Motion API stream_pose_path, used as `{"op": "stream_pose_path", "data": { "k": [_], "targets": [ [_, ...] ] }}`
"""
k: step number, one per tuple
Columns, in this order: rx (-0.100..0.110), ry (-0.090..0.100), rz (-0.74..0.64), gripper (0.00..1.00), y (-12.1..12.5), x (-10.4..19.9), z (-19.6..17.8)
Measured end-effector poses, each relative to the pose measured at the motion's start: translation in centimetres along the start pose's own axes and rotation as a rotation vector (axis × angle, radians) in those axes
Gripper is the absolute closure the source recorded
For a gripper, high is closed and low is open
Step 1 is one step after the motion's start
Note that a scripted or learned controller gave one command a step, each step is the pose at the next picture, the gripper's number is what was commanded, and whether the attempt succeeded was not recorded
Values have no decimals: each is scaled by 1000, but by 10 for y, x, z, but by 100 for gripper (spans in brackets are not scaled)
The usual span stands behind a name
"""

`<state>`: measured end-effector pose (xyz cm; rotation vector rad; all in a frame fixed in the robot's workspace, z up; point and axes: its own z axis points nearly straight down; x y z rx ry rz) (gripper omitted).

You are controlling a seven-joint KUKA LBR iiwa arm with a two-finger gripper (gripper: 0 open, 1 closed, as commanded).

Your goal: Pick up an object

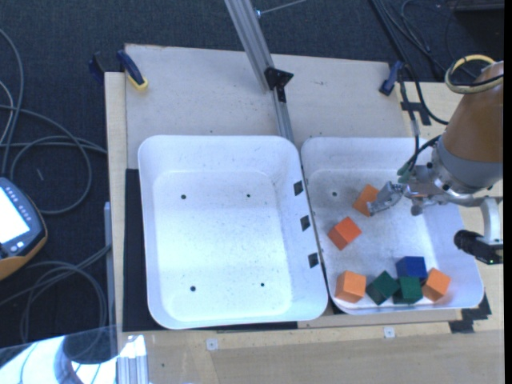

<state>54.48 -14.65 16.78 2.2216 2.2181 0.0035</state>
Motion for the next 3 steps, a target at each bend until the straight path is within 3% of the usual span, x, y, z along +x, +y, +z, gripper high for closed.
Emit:
{"op": "stream_pose_path", "data": {
  "k": [1,2,3],
  "targets": [
    [-11,-2,-1,0,3,44,53],
    [-27,-5,3,0,-13,53,59],
    [-33,-7,2,100,-11,52,46]
  ]
}}
